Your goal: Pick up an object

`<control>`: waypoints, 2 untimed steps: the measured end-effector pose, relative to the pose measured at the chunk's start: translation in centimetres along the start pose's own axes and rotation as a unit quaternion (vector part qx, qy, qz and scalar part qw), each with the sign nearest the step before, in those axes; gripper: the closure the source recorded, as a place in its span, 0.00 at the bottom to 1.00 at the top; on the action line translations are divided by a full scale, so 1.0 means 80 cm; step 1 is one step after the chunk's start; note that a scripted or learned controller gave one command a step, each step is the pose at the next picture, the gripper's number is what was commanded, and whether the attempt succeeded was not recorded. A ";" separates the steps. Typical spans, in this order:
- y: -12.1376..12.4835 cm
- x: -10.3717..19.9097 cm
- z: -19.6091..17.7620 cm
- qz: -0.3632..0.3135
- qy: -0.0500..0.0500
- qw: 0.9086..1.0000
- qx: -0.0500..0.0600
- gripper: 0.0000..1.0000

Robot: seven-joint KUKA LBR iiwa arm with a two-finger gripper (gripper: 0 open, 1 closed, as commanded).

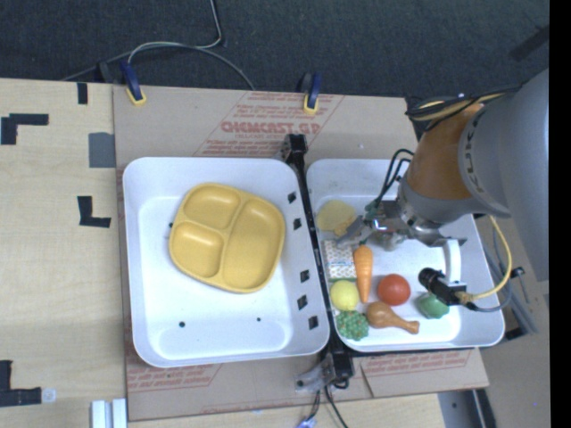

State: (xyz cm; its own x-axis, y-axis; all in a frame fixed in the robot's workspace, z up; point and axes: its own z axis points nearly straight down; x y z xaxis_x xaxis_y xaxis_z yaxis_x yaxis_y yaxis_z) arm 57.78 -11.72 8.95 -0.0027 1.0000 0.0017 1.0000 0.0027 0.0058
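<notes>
Gripper (368,228) poised low in right bin (482,333), just above carrot (363,273); finger state cannot be told. Carrot lies between lemon (343,294) and tomato (393,288). Clean pick is judged best served by centred descent, neighbours avoided.

Cardboard sheet (259,123) w/ red print under both bins, held by two clamps — blue (133,83) at left, another (310,92) at centre — plus a thin cable (212,16) looping across dark carpet (357,25) behind the bench.
</notes>
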 end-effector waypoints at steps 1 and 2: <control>0.001 0.002 -0.012 0.000 0.001 1.000 -0.001 1.00; -0.006 0.071 -0.119 0.000 -0.001 1.000 0.003 1.00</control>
State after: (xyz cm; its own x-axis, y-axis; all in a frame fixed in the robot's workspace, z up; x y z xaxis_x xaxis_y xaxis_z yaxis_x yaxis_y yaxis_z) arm 57.21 -6.07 18.45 -0.0023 1.0000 0.0004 1.0000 0.0023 -0.0002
